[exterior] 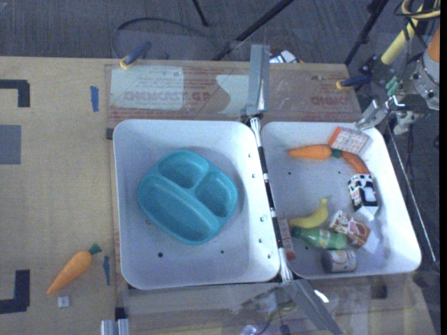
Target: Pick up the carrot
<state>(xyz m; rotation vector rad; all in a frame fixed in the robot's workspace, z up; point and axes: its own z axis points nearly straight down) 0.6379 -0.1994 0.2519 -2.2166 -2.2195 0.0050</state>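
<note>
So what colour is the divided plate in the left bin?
Teal blue; the divided plate shows best in the camera view.

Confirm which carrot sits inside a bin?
The carrot in the right bin, lying near the bin's far wall beside a small orange box. The other carrot lies outside on the bench, left of the bins.

The hand (379, 112) hangs at the upper right, arm behind.

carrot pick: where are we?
Done: nothing visible yet. The carrot lies on the floor of the right bin, near its top wall, beside a small orange-patterned box. In hand: the gripper sits above the bin's top right corner, apart from the carrot. Left: move over the carrot, descend, grasp, lift. Note a second carrot on the bench left of the left bin.
</note>
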